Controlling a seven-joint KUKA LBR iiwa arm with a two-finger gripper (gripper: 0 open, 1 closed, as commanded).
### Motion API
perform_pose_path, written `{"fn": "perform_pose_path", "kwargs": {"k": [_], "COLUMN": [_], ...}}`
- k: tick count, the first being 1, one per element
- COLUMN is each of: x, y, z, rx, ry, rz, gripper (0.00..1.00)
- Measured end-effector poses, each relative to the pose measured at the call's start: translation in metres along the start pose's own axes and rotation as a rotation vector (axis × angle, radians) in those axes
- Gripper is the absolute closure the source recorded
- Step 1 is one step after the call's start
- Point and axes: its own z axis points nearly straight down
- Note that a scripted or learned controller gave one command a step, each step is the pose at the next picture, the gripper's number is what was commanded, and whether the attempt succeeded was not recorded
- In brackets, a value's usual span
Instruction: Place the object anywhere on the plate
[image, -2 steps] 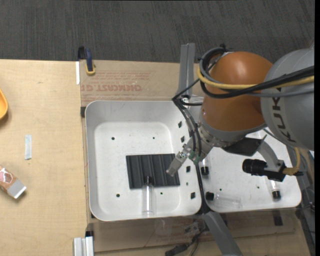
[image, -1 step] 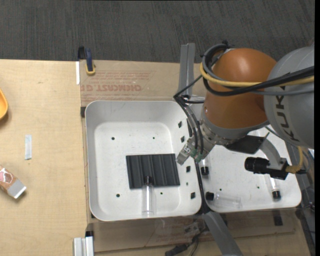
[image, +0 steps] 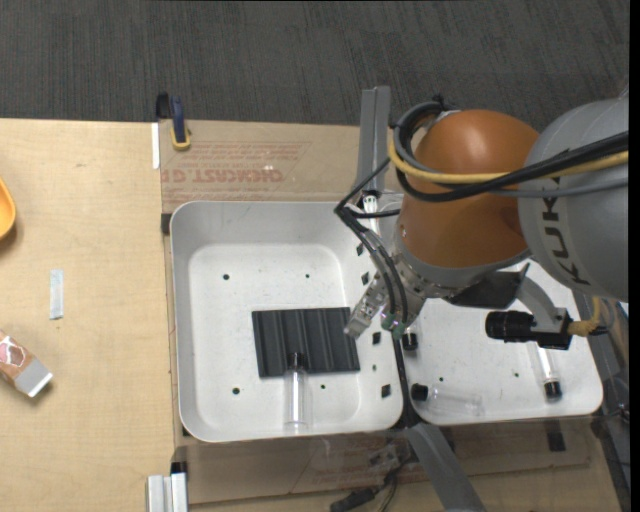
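Nearest, we list a clear plastic tube (image: 297, 395), lying partly on the dark ribbed rectangular plate (image: 305, 341) in the left bin (image: 200, 300): placement looks done. Claw (image: 372, 312) beyond; we cannot tell its state.

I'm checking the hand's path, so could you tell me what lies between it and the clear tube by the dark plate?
In the camera view, the dark plate's right part lies between the hand and the clear tube.
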Motion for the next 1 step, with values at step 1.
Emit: {"fn": "perform_pose_path", "kwargs": {"k": [1], "x": [0.0234], "y": [0.0336], "z": [-0.0048], "rx": [-0.002], "ry": [-0.002], "rz": [-0.182], "gripper": [1.00]}}
